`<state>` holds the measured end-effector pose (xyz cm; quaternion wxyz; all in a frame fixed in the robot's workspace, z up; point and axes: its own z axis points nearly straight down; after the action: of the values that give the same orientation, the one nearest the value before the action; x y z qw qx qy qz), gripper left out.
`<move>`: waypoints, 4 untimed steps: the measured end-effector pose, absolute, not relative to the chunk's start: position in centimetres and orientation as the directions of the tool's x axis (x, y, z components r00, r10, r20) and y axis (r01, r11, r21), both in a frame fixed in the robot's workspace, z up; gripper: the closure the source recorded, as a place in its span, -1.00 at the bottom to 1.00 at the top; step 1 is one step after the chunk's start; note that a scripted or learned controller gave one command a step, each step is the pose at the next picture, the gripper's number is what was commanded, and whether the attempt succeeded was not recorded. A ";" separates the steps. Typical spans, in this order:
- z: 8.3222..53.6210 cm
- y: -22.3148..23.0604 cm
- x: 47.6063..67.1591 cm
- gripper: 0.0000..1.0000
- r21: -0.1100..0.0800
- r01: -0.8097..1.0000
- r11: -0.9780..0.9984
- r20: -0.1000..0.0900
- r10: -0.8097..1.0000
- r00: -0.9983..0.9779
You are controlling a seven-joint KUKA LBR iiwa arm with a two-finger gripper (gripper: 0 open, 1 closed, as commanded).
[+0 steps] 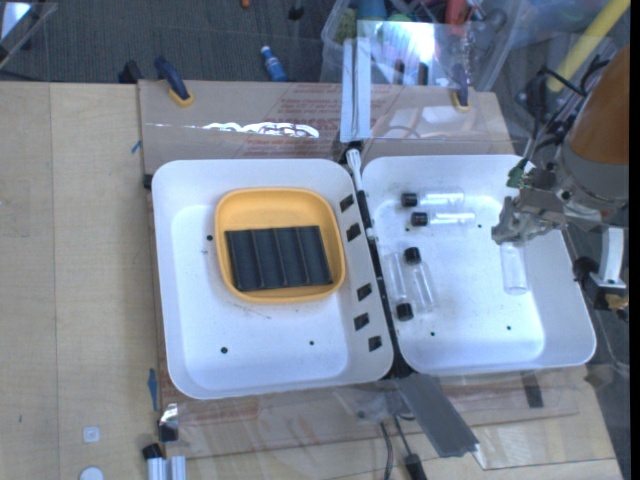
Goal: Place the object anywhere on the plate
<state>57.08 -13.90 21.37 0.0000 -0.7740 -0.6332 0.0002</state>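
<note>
A yellow plate [232, 218] sits in the left bin [190, 308], with a black ridged pad [278, 258] lying on it. The right bin [470, 338] holds several clear vials with black caps: two [440, 209] near its back and two more [412, 280] by its left wall. One more clear vial [514, 269] lies toward the right side. My gripper [512, 228] hangs over the right bin, just behind that vial and above it. Nothing can be seen held in it.
Black clips [362, 291] line the divider between the bins. A clear box of coloured items [430, 8] stands behind the right bin. Cables and the arm's body [600, 138] crowd the right edge. Small parts [160, 453] lie on the bench at the front left.
</note>
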 end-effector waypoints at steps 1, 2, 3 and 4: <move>24.7 -16.3 60.2 1.00 0.002 0.999 0.035 -0.001 0.999 -0.035; 27.1 -17.0 64.8 1.00 0.003 0.988 0.153 -0.003 0.988 -0.153; 32.9 -22.4 66.7 1.00 0.005 0.928 0.374 -0.005 0.928 -0.374; 37.0 -22.2 66.8 1.00 0.005 0.794 0.608 -0.007 0.794 -0.608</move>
<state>66.82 -22.16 37.03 -0.0044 -0.4428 -0.8966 -0.0006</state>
